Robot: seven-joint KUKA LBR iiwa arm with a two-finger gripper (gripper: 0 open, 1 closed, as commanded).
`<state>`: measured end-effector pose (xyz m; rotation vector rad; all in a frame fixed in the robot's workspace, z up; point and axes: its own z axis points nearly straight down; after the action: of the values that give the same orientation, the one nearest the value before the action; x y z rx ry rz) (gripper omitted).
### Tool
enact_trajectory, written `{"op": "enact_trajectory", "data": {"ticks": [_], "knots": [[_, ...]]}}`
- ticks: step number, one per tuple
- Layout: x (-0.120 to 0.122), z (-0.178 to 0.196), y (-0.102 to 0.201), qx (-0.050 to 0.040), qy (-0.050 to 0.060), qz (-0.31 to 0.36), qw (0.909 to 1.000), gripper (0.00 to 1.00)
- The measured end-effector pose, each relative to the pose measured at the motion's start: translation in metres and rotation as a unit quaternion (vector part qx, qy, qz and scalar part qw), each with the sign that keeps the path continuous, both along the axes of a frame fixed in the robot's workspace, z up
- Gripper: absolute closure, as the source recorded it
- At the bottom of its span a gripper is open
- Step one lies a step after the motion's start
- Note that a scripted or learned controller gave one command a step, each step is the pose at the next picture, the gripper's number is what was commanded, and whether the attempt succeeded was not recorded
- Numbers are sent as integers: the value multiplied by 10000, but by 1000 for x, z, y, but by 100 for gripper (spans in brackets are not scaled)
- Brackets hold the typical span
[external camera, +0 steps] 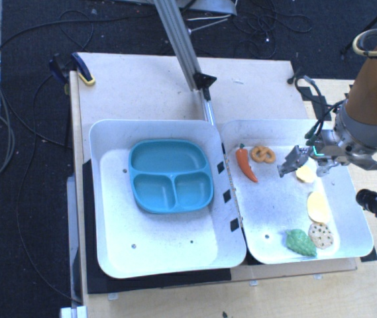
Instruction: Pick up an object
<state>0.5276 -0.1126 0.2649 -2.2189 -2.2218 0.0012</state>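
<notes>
A small pale yellow piece lies in the right bin, just under the claw, whose state I cannot tell, so nothing looks lifted yet, while the carrot, pretzel and cookie lie around it.

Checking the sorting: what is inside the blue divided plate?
The blue divided plate in the left bin shows three bare compartments, nothing in them. Whatever lies beneath the plate is covered.
</notes>
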Motion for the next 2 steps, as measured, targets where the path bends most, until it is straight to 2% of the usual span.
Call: {"op": "enact_trajectory", "data": {"ticks": [1,2], "knots": [[0,0,0,-1,-4,0,10000,0],[8,-50,-6,-2,10,-12,10000,0]]}}
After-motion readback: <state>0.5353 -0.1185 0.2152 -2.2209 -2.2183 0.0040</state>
